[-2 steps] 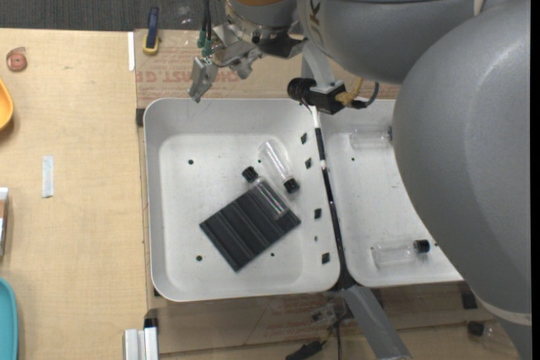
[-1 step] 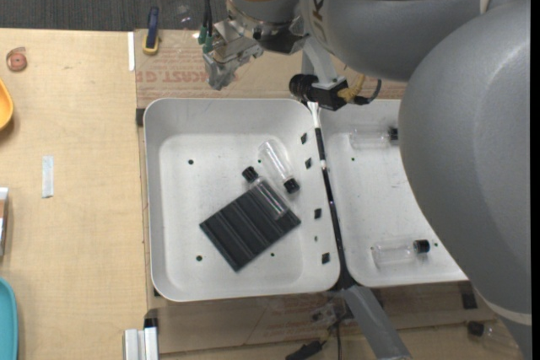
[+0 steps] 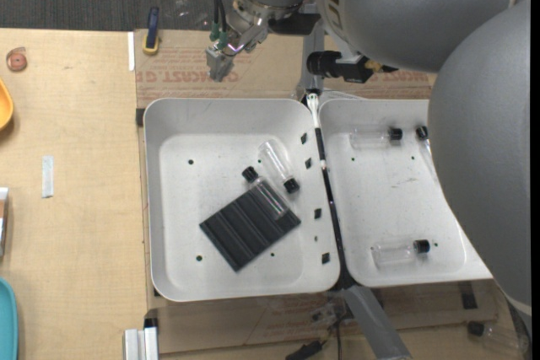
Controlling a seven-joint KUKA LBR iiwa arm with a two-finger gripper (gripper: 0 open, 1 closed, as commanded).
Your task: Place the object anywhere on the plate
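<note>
A black ribbed plate lies at a slant on the floor of the left bin. One clear vial with a black cap rests across the plate's upper edge. A second clear vial, capped in black at its lower end, lies just above it on the bin floor. My gripper hangs high beyond the left bin's back rim, over the cardboard, well away from the plate and the vials. Nothing shows in it.
The right bin holds clear vials near its back wall and another vial near the front. The grey arm covers the upper right. A blue-handled tool lies on the bench behind the left bin.
</note>
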